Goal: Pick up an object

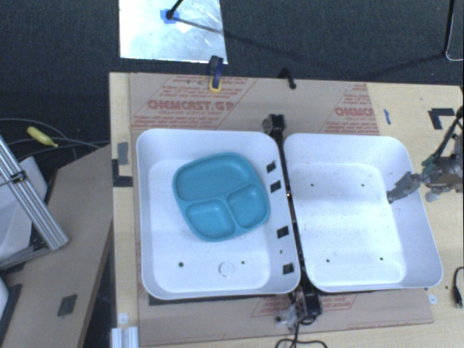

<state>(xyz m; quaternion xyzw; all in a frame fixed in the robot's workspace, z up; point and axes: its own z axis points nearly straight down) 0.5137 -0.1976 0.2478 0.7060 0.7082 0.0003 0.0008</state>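
Observation:
A blue divided plate point(220, 196) with three compartments lies flat in the left bin point(156, 267), a little above its middle. My gripper point(403, 187) hangs over the right rim of the right bin point(362, 270), far to the right of the plate. It touches nothing that I can see, and nothing shows in it. The rest of the arm runs off the right edge of the view.
The two white bins sit side by side on a cardboard sheet point(188, 104), joined by a black clamp strip point(284, 194). A shiny metal sheet point(170, 17) lies beyond the bench at the top. An aluminium frame point(25, 194) stands at the left.

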